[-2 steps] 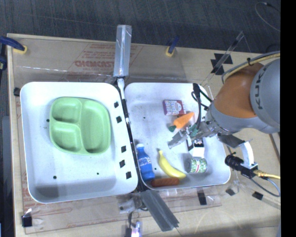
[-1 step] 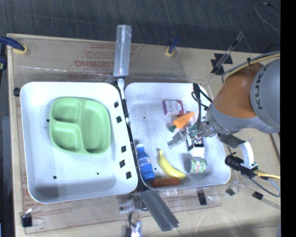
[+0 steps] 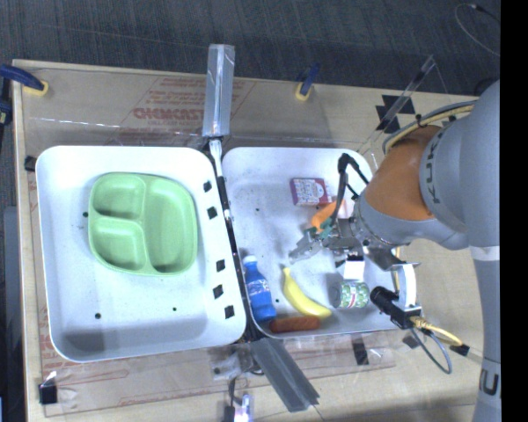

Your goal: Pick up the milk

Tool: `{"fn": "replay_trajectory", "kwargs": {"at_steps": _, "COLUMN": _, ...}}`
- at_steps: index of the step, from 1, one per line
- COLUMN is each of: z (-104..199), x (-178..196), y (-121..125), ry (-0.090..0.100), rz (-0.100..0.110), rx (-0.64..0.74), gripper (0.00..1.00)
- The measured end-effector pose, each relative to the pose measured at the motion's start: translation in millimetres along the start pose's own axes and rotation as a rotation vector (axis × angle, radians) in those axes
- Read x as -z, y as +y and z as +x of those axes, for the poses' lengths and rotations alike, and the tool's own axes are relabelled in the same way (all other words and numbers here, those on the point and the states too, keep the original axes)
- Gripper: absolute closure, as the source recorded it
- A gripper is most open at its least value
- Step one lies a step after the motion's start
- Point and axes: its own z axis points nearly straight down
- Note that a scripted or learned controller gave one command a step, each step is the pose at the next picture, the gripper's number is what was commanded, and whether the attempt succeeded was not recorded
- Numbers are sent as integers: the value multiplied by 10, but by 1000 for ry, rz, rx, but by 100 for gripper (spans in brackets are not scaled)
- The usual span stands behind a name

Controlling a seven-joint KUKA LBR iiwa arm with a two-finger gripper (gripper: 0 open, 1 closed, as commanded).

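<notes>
Milk carton (image 3: 307, 191) lying near the back wall of the right bin (image 3: 246, 183), apart from the gripper (image 3: 321, 240). Gripper low over mid-bin, tangled visually with an orange item; fingers too blurred to tell apart. Can (image 3: 353, 294) partly covered by the wrist. Banana (image 3: 303, 297), blue bottle (image 3: 260, 290) and sausage (image 3: 295, 323) along the front wall. Green divided tray (image 3: 145, 223) in the left bin (image 3: 62, 323). Arm cut off at right.
</notes>
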Motion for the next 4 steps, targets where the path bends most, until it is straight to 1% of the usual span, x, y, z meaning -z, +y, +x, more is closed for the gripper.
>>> {"fn": "replay_trajectory", "kwargs": {"at_steps": 1, "z": 78, "x": 146, "y": 11, "ry": 0, "rz": 3, "rx": 147, "gripper": 0}}
{"fn": "replay_trajectory", "kwargs": {"at_steps": 2, "z": -14, "x": 1563, "y": -63, "ry": 0, "rz": 2, "rx": 270, "gripper": 0}}
{"fn": "replay_trajectory", "kwargs": {"at_steps": 3, "z": 4, "x": 267, "y": -76, "ry": 2, "rz": 6, "rx": 377, "gripper": 0}}
{"fn": "replay_trajectory", "kwargs": {"at_steps": 4, "z": -11, "x": 568, "y": -87, "ry": 1, "rz": 3, "rx": 311, "gripper": 0}}
